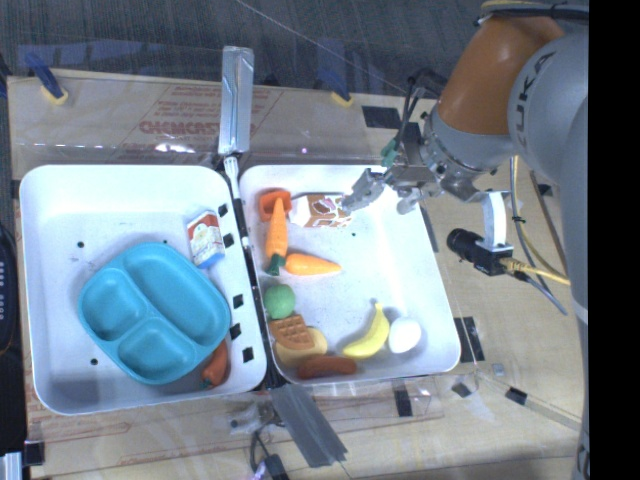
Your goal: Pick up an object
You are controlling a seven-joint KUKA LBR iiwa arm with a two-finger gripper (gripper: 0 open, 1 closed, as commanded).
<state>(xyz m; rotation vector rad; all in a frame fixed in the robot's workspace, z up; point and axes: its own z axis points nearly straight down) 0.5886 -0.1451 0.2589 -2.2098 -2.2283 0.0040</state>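
My gripper (pixel 383 196) hangs over the far right part of the right bin (pixel 432 268), open, with nothing between its fingers. One fingertip (pixel 359 192) is just right of a brown and white packet (pixel 324 210) at the bin's far edge. Two carrots lie to the left of it, one upright (pixel 277 230) and one lying across (pixel 311 264). Toward the near edge are a green ball (pixel 280 300), a waffle-like piece (pixel 298 337), a sausage (pixel 325 367), a banana (pixel 367 335) and a white egg (pixel 404 336).
The left bin (pixel 50 228) holds a blue divided tray (pixel 155 313), a small carton (pixel 204 238) and a red-orange item (pixel 216 366) by the divider. A metal post (pixel 235 103) stands behind the bins. Cables and a black fitting (pixel 478 250) hang off the arm at right.
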